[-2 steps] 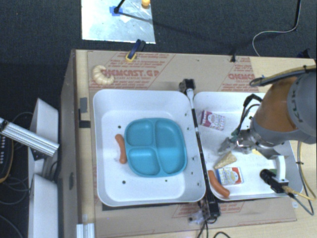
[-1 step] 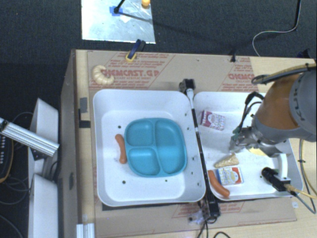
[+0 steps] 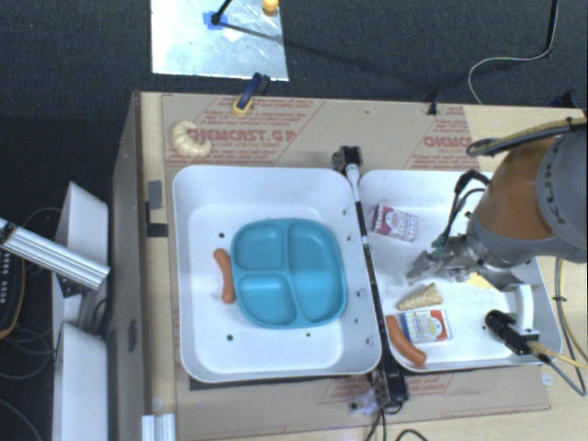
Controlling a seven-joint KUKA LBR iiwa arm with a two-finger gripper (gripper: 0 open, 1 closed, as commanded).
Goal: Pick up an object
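White right bin (image 3: 551, 333) holds fingers (image 3: 430, 266) above wedge (image 3: 420, 295).

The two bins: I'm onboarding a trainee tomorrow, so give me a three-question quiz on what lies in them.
1. True or false: the blue tray sits in the left bin.
2. How many sausages are in view?
3. What lies nearest the gripper? A) bread wedge B) carton C) left sausage

Key: 1 true; 2 two, counting the right sausage; 3 A.
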